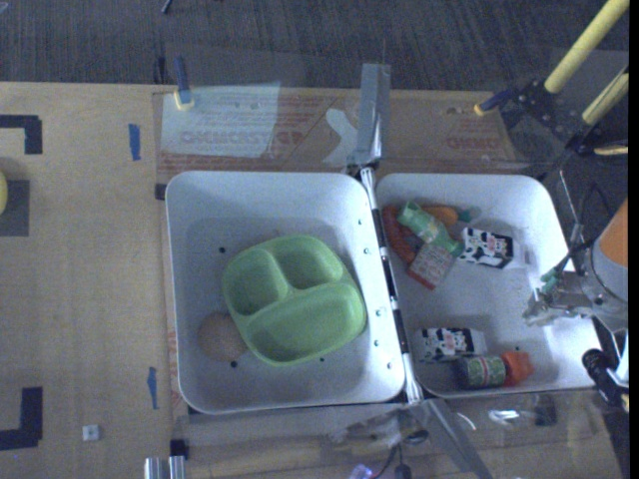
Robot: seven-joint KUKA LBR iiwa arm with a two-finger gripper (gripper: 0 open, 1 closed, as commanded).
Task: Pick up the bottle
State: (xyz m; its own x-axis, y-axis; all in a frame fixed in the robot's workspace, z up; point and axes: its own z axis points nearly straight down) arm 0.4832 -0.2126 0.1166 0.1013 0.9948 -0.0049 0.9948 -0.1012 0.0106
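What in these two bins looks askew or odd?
The green divided plate in the left bin sits skewed, overlapping a tan round item. In the right bin, the bottle lies on its side near the front wall.

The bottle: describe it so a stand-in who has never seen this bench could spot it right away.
Look in the right-hand white bin, along its near edge. The bottle lies on its side there, with a green label and an orange cap end pointing right. The cow-print carton just up-left of it is boxy, black and white.
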